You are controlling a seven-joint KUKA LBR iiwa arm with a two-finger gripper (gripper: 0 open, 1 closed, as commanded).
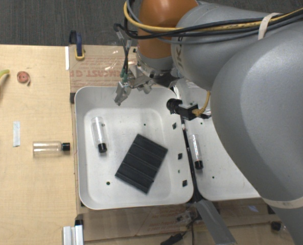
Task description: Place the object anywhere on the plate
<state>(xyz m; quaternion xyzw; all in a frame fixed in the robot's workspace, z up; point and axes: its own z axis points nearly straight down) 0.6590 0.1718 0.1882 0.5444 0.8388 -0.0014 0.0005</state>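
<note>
Grey arm (253, 86) looms over two white bins, its gripper (124, 92) above the left bin's (85, 188) far edge.
Black ribbed plate (141, 163) lies flat in that bin; a clear tube (98, 133) rests apart to its left. Whether the gripper is spread or closed, I cannot tell.
</note>
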